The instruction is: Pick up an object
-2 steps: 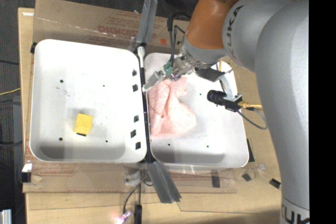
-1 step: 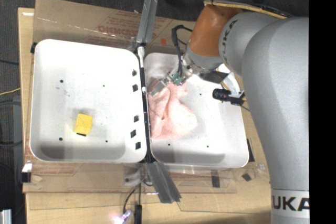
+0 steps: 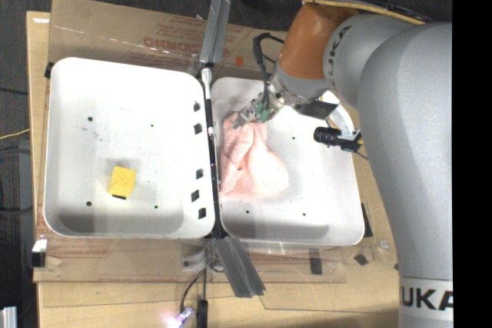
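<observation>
Overhead view of a bench (image 3: pixel 38 127) carrying two shallow white bins side by side, separated by a grey divider bar (image 3: pixel 214 27) that runs from the far edge to the near edge. The left bin (image 3: pixel 77 81) holds a small yellow block (image 3: pixel 122 181) in its near-left quarter, well apart from every wall. The right bin (image 3: pixel 330 203) holds a pale pink cloth (image 3: pixel 250 165), crumpled against the bin's left wall and reaching from about the middle of that wall toward the far edge.

The grey arm (image 3: pixel 400 127) enters from the right, its orange band (image 3: pixel 307 42) lying above the far edge of the right bin. The gripper (image 3: pixel 257 113) sits at the far-left corner of the right bin, directly at the upper tip of the pink cloth, which rises in a narrow peak to meet it. Whether the cloth lies between the fingers, and whether they are spread or closed, cannot be told at this resolution.

Legible writing: "KUKA" in black capitals on the arm's base at the lower right, and part of the same lettering on the link beside the orange band. Faint red print on the cardboard sheet (image 3: pixel 154 31) beyond the far edge of the bins is unreadable.
</observation>
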Available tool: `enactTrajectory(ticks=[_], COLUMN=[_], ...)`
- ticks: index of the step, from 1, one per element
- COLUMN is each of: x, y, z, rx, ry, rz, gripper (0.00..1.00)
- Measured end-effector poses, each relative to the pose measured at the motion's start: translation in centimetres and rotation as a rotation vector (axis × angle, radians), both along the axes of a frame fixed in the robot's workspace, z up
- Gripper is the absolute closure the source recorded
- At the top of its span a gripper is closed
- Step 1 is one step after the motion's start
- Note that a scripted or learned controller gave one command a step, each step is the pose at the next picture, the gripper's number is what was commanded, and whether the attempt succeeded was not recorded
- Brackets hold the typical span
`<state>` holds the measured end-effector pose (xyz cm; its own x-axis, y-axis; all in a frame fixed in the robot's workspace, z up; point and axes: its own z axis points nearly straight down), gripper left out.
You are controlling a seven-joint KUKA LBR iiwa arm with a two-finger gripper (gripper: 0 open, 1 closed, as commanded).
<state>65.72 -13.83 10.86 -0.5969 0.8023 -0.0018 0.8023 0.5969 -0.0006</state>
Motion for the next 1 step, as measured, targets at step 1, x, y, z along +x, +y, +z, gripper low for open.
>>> enactTrajectory(ticks=[1], x=[-0.96], y=[7.04], z=[8.42], rx=[0.001], ry=[-0.001], rz=[-0.223], gripper=[1.0])
